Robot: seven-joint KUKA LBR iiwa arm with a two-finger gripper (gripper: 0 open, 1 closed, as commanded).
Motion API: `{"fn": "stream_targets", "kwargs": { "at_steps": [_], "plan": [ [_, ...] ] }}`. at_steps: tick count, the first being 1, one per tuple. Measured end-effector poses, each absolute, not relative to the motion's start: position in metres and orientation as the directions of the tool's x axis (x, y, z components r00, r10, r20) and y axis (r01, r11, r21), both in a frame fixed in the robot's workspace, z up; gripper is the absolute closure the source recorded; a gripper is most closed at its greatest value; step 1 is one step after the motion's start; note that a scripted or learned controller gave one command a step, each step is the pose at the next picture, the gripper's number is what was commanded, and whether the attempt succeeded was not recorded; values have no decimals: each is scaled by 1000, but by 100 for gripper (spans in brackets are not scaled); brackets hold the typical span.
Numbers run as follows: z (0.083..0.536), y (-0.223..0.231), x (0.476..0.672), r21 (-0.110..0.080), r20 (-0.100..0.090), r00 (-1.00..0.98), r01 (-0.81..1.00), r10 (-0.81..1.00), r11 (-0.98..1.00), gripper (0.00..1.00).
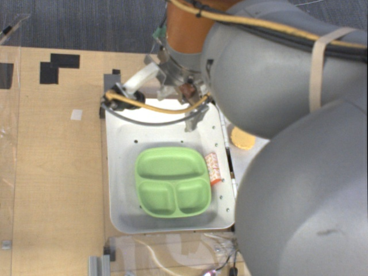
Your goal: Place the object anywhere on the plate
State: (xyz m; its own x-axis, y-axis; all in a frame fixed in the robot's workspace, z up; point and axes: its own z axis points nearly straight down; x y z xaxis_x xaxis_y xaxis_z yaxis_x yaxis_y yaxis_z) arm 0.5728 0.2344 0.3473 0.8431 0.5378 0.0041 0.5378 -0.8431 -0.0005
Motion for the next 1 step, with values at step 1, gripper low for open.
{"fn": "stream_targets", "kwargs": {
  "at_steps": [1],
  "plan": [
    [408, 235, 644, -1, 4, 843, 537, 537, -843, 0]
  ]
}}
